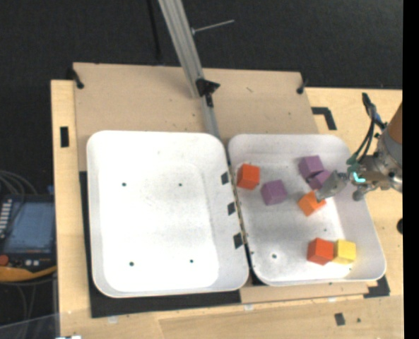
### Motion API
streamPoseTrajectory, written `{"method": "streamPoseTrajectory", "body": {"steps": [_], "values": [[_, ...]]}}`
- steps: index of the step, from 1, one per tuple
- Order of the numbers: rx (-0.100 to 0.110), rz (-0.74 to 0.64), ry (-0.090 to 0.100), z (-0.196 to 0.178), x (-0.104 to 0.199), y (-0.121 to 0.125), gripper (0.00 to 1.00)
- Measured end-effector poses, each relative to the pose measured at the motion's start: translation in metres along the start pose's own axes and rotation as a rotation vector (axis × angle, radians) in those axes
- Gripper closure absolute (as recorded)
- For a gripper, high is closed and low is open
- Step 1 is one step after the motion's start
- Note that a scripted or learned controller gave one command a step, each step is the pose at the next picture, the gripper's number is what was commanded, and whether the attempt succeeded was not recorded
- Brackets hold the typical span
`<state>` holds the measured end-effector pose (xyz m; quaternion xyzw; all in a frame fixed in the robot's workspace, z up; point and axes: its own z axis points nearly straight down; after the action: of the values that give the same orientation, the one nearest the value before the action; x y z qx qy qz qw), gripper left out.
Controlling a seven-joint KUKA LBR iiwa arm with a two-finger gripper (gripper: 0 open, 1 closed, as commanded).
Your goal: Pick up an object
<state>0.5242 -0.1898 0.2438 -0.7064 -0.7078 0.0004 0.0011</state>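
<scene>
1. The arm [389, 154] reached in from the right edge of the view, over the right bin [266, 260].
2. Its gripper [327, 188] hung low over the right half of that bin, just above an orange block [309, 204].
3. I could not tell how the gripper stood, or whether it touched that block.
4. A purple block [310, 166] lay just above and left of the gripper, with a second purple one [318, 179] crowded against it.
5. Another purple block [273, 192] sat near the middle of the right bin, left of the orange one under the gripper.
6. An orange block [248, 176] rested close to the bin's left wall.
7. Near the front right corner, a red-orange block [321, 251] and a yellow block [345, 251] lay side by side, touching.
8. The left bin [156, 214] sat beside the right one, their rims meeting.
</scene>
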Motion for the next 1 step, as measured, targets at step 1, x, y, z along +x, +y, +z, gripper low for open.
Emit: {"method": "streamPoseTrajectory", "body": {"steps": [1], "values": [[-0.004,0.000,-0.001,-0.0017,0.0001,0.0008,0.00]]}}
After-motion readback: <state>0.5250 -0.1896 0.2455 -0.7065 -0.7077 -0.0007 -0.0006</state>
